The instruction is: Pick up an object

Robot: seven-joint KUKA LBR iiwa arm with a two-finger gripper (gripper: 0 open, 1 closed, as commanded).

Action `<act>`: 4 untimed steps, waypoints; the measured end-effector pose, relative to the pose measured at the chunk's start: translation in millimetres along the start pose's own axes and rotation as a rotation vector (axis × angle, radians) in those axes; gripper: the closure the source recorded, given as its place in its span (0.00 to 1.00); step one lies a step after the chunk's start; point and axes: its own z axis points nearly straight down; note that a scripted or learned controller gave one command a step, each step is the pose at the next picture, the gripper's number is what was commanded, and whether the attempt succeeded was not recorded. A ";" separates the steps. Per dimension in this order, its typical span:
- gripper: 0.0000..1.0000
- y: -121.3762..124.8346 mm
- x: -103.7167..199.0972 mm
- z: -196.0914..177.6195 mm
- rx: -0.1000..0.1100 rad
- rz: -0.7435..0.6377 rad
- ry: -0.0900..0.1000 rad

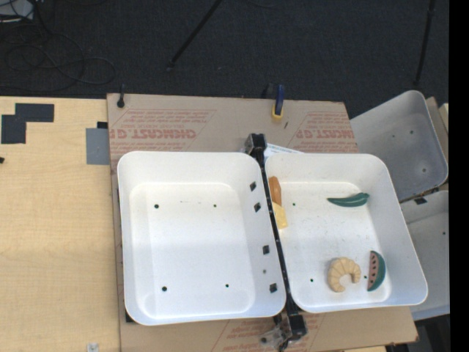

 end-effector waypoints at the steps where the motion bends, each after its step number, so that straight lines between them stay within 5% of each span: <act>1: 0.00 0.3 1.2 2.3 0.004 -0.003 0.002; 2: 1.00 1.3 2.2 -7.7 0.005 -0.006 0.001; 3: 0.00 1.1 2.0 -7.1 0.007 -0.006 0.002; 4: 1.00 2.2 3.0 -16.9 0.008 -0.012 0.001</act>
